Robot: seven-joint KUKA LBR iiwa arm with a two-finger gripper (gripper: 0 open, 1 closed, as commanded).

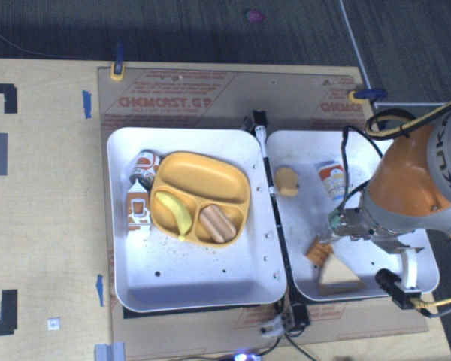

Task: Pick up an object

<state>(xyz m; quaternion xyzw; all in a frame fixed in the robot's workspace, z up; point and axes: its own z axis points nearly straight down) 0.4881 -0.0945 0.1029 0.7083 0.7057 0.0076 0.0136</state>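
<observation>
Grey arm with orange band (410, 183) enters from the right, its bulk hanging over the right shallow white bin (304, 145), wrist pointed down and leftward. Gripper (332, 230) sits low over the bin floor; whether its jaws are spread or pressed together cannot be told from above, the wrist housing blocks them. Just below and left of the jaws lies a small orange-brown block (319, 253), close to the tip, contact unclear. Further below, a pale tan wedge-shaped piece (340, 274) rests on the bin floor. Up and left of the jaws, a round tan biscuit-like object (287, 180); above them, a white cup with red label (333, 180) on its side. Well left, in the left shallow white bin (188, 288), a yellow compartment plate (203, 175) carries a toy banana (177, 213) and toy sausage (217, 224).
</observation>
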